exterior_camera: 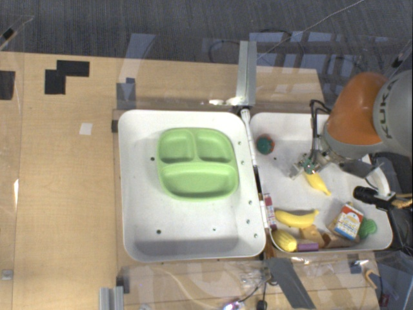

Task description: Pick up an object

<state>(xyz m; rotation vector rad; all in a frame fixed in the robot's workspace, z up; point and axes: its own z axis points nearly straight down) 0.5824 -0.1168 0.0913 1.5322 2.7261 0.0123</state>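
Arm reaches in from the right over the right bin (284, 124); end effector (308, 166) low near the bin's middle, its tip just above a small yellow piece (317, 182) that lies tilted on the bin floor; cannot tell whether it is open or closed, and nothing is visibly held.

Likely target: the small yellow piece, well apart from the near-edge clutter; whether the tip touches it is unclear.

Other contents of the right bin: a green-and-red ball (264, 145) near the far left corner, alone; a banana (296, 219) along the near edge; a lemon-like yellow fruit (284, 240) in the near left corner; a small carton (346, 224) with a green round thing (368, 227) beside it toward the near right corner.

Left bin (139, 192) carries a green divided plate (195, 161), centred toward the far edge.

Judgement on the step: grasp not yet confirmed; to do it well, centre over the yellow piece's middle, turn the wrist so the grip crosses its short axis, descend straight until low around it, then close and lift vertically; a sideways approach would likely nudge it away; risk is a slip off its rounded, tapered body, so grip mid-body rather than at the pointed end.
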